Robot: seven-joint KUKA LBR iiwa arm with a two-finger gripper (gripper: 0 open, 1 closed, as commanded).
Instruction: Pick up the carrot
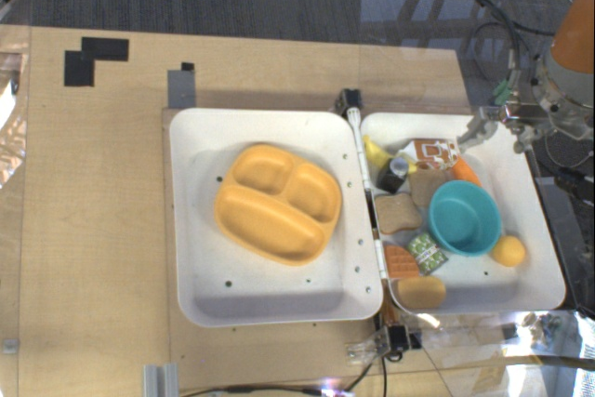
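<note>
- The arm (pixel 572 42) reaches in at the upper right, its gripper (pixel 483 125) hovering over the top edge of the right bin (pixel 548 274)
- Whether the jaws stand wide or narrow I cannot tell; nothing shows between them
- The carrot (pixel 465 170) lies in the right bin, just below the gripper, tucked against the upper rim of the teal bowl (pixel 465 217) and beside a brown-and-white packet (pixel 432 152)
- Around the bowl lie a yellow lemon-like fruit (pixel 509 251), bread slices (pixel 400 214) and a green packet (pixel 426 253)
- The left bin (pixel 195 284) holds a yellow divided plate (pixel 277 203)
- Both bins sit side by side on the wooden surface (pixel 84 246)
</note>
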